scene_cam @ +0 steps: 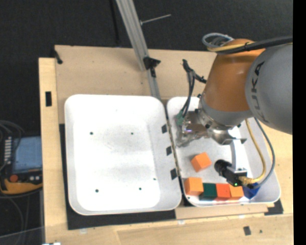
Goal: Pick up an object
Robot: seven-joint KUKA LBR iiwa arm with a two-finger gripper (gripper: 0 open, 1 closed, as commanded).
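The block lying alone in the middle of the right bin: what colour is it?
Orange; the block shows clearly in the camera view.

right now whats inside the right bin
In the right bin: a loose orange block, then along the near wall an orange block, a green block, another orange block and something blue. The arm covers the bin's far part.

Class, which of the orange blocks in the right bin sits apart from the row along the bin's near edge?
The tilted orange block lying alone mid-bin; the other orange blocks sit in the row beside the green block.
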